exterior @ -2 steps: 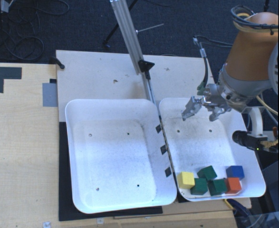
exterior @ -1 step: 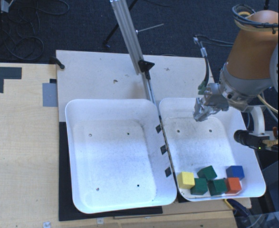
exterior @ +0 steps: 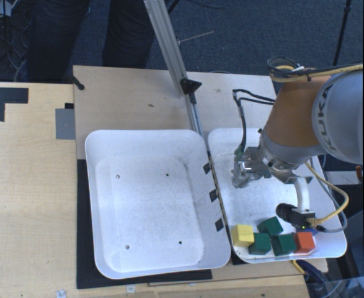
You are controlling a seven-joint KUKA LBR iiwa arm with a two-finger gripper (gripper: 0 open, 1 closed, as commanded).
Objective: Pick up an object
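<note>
Several small blocks lie clustered in the near corner of the right bin (exterior: 226,143): a yellow block (exterior: 244,234), a green block (exterior: 270,225), two more green blocks (exterior: 260,244) (exterior: 283,245) and an orange block (exterior: 304,241). My gripper (exterior: 242,176) hangs over the middle of the right bin, up and to the left of the blocks, apart from them. I see nothing between its fingers, and their spacing is too unclear to read.
The left bin (exterior: 101,160) lies beside the right one, with black clips (exterior: 212,195) along their shared rim. A slanted metal rail (exterior: 169,45) rises behind the bins. The arm's orange and grey wrist (exterior: 306,117) covers the right bin's far right part.
</note>
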